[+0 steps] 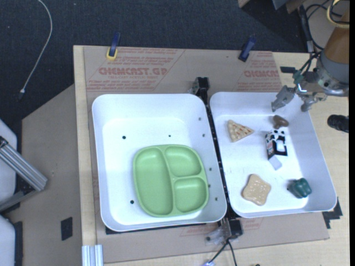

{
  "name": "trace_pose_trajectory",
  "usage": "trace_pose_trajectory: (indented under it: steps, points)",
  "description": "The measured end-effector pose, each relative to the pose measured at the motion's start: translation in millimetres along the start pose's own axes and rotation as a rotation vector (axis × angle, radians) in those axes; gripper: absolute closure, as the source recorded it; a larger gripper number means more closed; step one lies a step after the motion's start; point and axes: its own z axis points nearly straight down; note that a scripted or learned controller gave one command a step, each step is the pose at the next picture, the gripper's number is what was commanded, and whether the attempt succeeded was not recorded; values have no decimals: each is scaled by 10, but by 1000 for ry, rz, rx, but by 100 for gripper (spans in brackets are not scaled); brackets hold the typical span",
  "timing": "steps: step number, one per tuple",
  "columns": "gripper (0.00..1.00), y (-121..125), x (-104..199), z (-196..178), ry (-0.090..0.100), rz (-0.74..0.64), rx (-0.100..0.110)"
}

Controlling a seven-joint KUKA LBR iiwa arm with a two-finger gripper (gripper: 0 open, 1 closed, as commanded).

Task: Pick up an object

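Red lettering printed on the cardboard sheet [177,65] under the bins reads "CHEMCAST GP" at the upper left, and a like line shows in part at the upper right, near the arm. A yellow and blue clamp [113,47] and a blue clamp [247,49] sit at the sheet's far edge.

The left bin [111,126] holds a green divided plate [170,179] with three compartments, lying toward the bin's near side.

The right bin [316,148] holds five small things. A triangular cracker-like piece [239,130] lies in the far left part. A tan toast-shaped piece [256,189] lies near the front. A black and white patterned object [276,143] lies near the middle right, with a small brown lump [280,121] just beyond it. A dark green object [300,188] sits near the front right corner.

The gripper [293,100] hangs above the far right part of the right bin, its two fingers spread apart with nothing between them. One fingertip is near the brown lump; contact cannot be told. The arm's grey wrist [333,79] and orange band [339,46] stand at the right edge, with cables looping above.

A black latch [201,85] sits between the bins at the far side, and a white cable [39,43] curves across the dark floor at the left of the surface.
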Motion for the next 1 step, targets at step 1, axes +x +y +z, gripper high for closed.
trace_pose_trajectory:
  steps: [1]
  points:
    - [0,-43,-96,536,0,1,1]
